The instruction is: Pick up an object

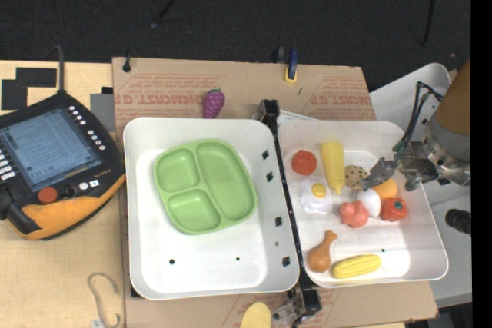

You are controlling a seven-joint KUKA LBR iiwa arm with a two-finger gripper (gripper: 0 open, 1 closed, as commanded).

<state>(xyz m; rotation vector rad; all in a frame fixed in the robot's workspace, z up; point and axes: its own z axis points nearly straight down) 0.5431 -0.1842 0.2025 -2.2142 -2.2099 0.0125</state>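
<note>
The right white bin (430,257) holds several toy foods: a red tomato (304,162), a yellow banana (333,165), a brown cookie (354,177), a fried egg (317,192), a white egg (370,202), a pink strawberry (354,213), a red pepper (393,209), a drumstick (323,250) and a corn cob (355,266). My gripper (394,178) reaches in from the right and hangs low over the bin's right side, open. An orange piece (387,189) lies just under it, between the cookie and the red pepper. Nothing is held between the fingers.
The left white bin (154,265) carries a green divided plate (204,186). Purple grapes (213,102) lie on the cardboard behind it, and a yellow item (256,315) sits at the front edge. A teach pendant (46,157) rests at far left.
</note>
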